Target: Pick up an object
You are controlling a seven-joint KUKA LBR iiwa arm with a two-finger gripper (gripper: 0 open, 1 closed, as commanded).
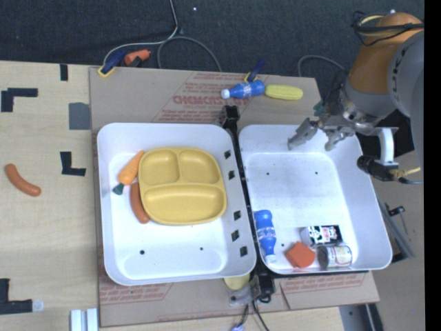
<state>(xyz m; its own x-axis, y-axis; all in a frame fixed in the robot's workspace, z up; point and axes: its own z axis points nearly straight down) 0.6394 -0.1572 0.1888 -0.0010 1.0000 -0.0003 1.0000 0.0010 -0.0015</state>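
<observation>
We see the metal two-finger end effector [316,138] spread wide and holding nothing above the right shallow white plastic bin's [358,178] far rim; a small blue plastic bottle [264,232] lies near its front-left corner.

A: I'm logging the surroundings only. A toy sausage [23,180] is lying alone on the wooden bench [41,254], well apart from the cardboard sheet [186,95].

B: I'm seeing that too. Black tape marks [17,98] are sitting near it, with a grey patch [79,114] beside the sheet's left edge.

A: An orange-handled clamp [127,59] is gripping the sheet's far left corner. A blue clamp [244,89] is lying at the far edge, touching a yellow object [284,92].

B: I'm noting a black cable [172,19] trailing across the dark carpet [69,12] behind.
</observation>
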